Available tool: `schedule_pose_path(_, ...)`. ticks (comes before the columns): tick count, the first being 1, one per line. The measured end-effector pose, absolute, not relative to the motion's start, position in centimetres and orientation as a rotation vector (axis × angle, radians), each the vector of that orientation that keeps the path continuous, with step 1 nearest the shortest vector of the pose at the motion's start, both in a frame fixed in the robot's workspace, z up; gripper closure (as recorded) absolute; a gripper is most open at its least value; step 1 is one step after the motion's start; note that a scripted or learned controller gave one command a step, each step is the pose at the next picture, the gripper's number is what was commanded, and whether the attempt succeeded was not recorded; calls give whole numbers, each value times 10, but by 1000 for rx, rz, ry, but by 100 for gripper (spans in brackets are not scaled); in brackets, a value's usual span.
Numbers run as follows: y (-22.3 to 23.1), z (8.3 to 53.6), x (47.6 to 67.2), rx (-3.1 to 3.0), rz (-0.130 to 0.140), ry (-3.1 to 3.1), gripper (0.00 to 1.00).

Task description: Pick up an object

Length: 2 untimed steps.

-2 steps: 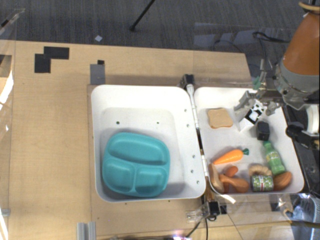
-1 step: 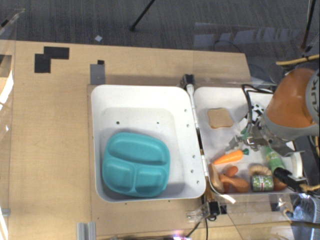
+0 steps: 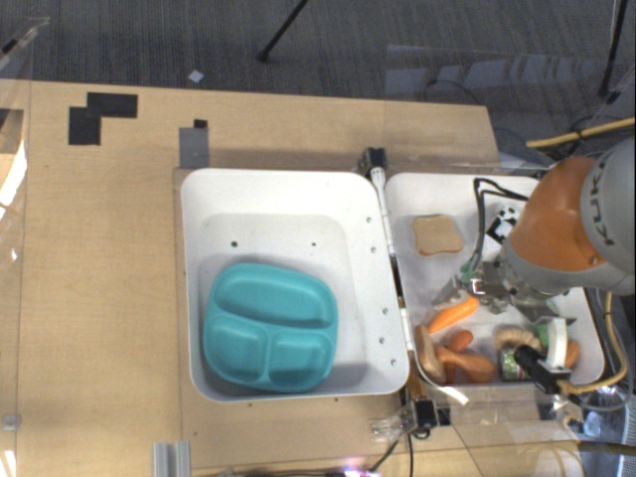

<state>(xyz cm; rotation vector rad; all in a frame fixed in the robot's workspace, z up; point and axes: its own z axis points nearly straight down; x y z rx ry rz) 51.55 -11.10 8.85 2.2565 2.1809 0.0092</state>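
Wooden surface (image 3: 99, 296) is bearing two bins; over the right bin (image 3: 593, 341) the gripper (image 3: 475, 284) is hovering above a carrot (image 3: 452, 316), its grip state impossible to tell.

On the bench (image 3: 99, 296) sit two white bins. The left bin (image 3: 268, 192) holds a teal divided plate (image 3: 270, 326). The right bin (image 3: 402, 266) holds a slice of bread (image 3: 437, 234), a carrot (image 3: 452, 315), two sausages (image 3: 465, 356) and more small food near its front right corner. The arm (image 3: 561, 232) reaches down over the carrot, its gripper (image 3: 480, 286) just above it.
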Motion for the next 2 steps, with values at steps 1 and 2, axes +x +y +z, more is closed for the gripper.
schedule_pose_path(1, -110, 101, 520, 2245, 20, 2182, 100)
schedule_pose_path(2, -71, 185, 487, 2472, 2, 1940, 100)
